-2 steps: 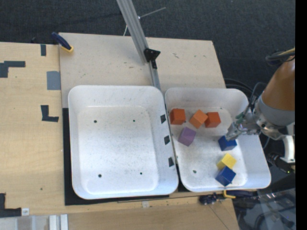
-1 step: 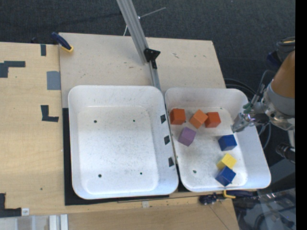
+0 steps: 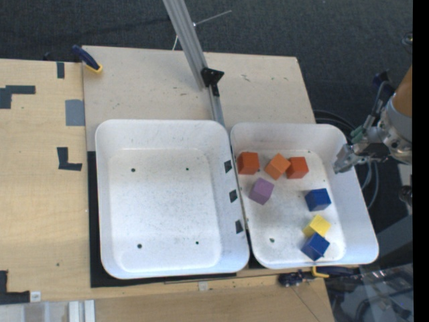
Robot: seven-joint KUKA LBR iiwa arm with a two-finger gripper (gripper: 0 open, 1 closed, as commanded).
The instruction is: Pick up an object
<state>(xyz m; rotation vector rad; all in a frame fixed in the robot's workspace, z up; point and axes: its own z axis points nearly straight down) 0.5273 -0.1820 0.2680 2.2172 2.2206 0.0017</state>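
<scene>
Gripper point(image 3: 348, 154) hovers at the right bin's point(image 3: 348, 243) edge, nothing picked yet.

You see seven blocks lying loose in that bin: orange block point(image 3: 249, 162) and purple block point(image 3: 261, 191) nearest the left bin point(image 3: 107, 180), blue block point(image 3: 318, 199) closest to your gripper. You cannot tell whether its fingers are apart.

I can read no text, label, brand or number here. The tape marks point(image 3: 67, 157) on my surface point(image 3: 40, 200) are only shapes, and the cubes point(image 3: 249, 162) carry no writing.
</scene>
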